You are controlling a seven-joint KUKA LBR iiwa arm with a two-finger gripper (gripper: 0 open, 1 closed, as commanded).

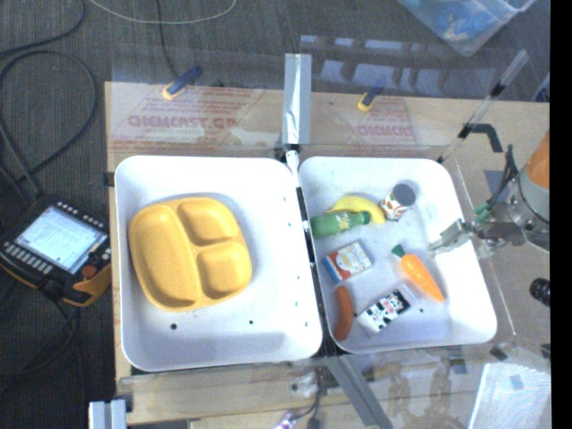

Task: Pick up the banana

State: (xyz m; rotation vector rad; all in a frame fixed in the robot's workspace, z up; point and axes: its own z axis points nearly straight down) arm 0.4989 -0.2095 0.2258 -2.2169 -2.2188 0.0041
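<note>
Dark carpet floor point(54, 347), cardboard-topped bench point(206, 119)

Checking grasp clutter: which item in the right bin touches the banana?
The green bottle: it lies on its side across the banana's near edge. The carrot, sausage and small carton lie apart.

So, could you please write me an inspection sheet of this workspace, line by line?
Surface: two shallow white bins side by side, left bin and right bin, on a bench.
Job's things: banana lies at the back of the right bin, partly under a green bottle.
Clutter: right bin also has a carrot, sausage, small carton, black-and-white box and small can; left bin has a yellow divided tray.
Grippers: tool over the right bin's right side, apart from the banana; state unclear.
Cables: black cables on the floor, left.
Surroundings: handheld control pad at left; clear plastic box at top right.
</note>
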